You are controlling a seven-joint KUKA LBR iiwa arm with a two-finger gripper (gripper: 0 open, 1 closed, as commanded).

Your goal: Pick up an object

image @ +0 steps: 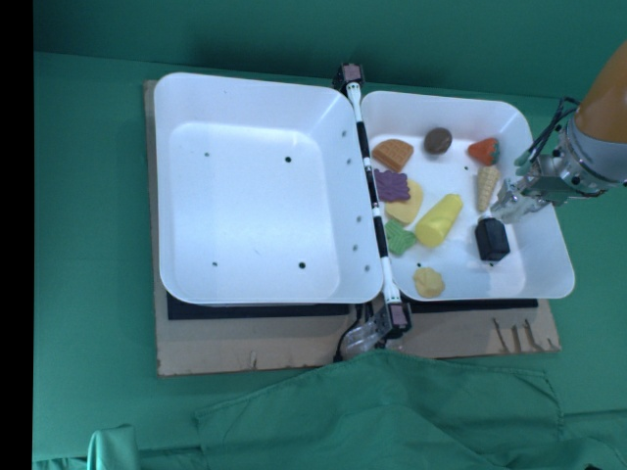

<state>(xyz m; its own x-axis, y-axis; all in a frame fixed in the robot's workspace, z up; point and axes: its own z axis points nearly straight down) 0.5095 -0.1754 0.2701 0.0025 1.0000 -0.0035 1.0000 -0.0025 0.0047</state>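
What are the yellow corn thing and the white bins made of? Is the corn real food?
The yellow corn looks like toy plastic, not real food: its color is flat and even and its surface smooth, though it is small in the camera view. The white bins look like thin molded plastic, with rounded corners and a slight sheen. I can't be certain of either from looks alone.

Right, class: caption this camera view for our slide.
Gripper hovers over right bin of toy food, beside the black block; nothing picked yet.
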